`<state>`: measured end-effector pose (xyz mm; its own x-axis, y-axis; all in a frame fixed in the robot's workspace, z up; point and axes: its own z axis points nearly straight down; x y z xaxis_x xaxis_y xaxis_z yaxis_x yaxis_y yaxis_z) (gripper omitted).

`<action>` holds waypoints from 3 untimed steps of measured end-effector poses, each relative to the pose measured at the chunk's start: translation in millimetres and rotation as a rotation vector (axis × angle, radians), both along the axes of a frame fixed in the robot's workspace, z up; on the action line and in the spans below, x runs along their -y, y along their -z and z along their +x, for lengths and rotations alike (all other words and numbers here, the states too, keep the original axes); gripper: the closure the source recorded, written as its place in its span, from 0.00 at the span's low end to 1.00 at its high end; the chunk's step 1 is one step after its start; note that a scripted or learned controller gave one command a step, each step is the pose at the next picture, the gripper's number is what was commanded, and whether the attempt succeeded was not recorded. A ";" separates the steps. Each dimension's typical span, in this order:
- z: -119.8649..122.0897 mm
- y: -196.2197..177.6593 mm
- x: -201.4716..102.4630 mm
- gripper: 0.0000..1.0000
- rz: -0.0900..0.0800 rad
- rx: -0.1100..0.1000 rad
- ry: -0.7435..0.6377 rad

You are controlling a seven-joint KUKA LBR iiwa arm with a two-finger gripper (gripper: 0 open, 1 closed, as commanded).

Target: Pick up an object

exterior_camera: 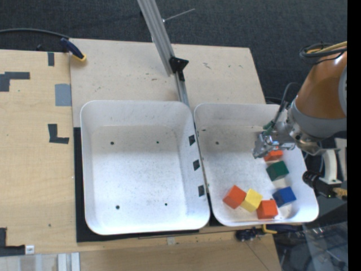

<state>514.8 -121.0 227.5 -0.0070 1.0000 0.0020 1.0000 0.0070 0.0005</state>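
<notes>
Reaching into the right bin [225,123], the gripper [266,147] sits right above a small orange-red block [274,156]; its grip can't be told. A green block [277,170] lies just at the block's 6 o'clock. No readable writing.

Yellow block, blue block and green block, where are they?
yellow block [252,199], camera view, on its top face.
blue block [285,196], camera view, on its top face.
green block [277,170], camera view, on its top face.
</notes>
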 end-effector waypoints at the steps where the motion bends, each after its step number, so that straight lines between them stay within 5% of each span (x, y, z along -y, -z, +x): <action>1: 5.3 8.7 -53.9 1.00 -0.001 -0.002 0.000; 3: 32.8 4.5 -160.5 1.00 0.000 -0.001 -0.001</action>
